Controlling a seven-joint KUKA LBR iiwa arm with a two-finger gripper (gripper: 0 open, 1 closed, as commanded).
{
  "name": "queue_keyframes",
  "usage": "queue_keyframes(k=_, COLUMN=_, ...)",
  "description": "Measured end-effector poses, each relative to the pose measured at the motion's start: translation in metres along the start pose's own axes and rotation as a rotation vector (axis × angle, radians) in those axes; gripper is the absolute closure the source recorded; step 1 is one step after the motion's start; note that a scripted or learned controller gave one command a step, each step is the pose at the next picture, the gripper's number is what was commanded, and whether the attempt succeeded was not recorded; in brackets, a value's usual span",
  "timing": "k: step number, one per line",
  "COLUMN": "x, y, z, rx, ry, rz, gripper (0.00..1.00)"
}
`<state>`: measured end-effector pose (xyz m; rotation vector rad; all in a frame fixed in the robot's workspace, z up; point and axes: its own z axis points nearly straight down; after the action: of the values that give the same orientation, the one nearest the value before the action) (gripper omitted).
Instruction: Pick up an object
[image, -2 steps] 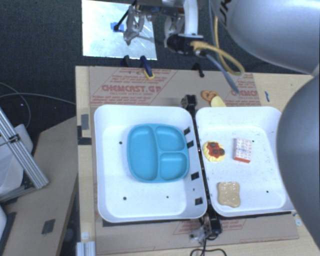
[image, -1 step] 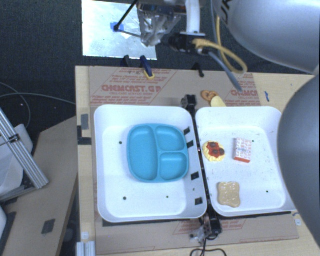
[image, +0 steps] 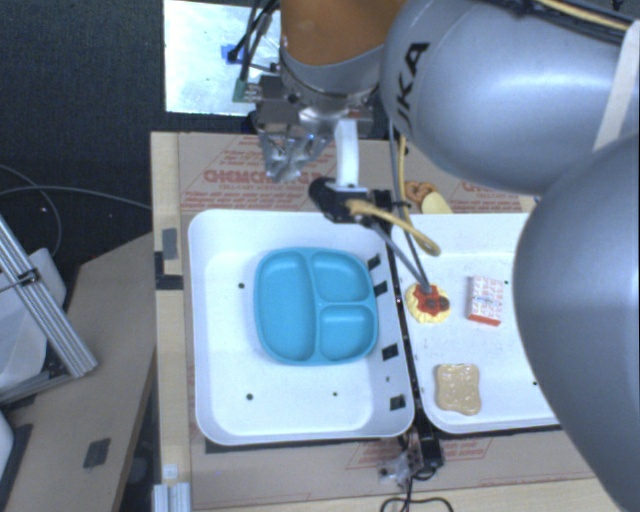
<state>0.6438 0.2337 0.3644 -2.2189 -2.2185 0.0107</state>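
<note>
- White bins: two, side by side on the worktop (image: 225, 175), namely the left bin (image: 215, 330) and the right bin (image: 500, 235).
- Blue plate (image: 315, 305): one, divided into three compartments.
- Yellow disc (image: 428, 303) with a red centre: one.
- Red-and-white box (image: 486, 300): one.
- Toast-coloured slice (image: 457, 388): one.
- Pale yellow piece (image: 436, 204), partly hidden: one, kind unclear.

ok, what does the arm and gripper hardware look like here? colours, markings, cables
The arm is made of big rounded links in glossy silver-grey, with black KUKA lettering partly in view on one link. An orange band sits above the wrist. Below it, the gripper is bare grey metal, compact and blocky. Thin dark cables run beside the wrist.
</note>
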Motion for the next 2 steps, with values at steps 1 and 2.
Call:
queue_keyframes(k=1, x=-0.032, y=0.024, z=-0.16, rx=-0.027, ry=0.007, rz=0.001, gripper=1.0)
queue_keyframes(k=2, x=-0.001, y=0.014, z=-0.038, rx=0.001, ry=0.001, rz=-0.005, gripper=1.0)
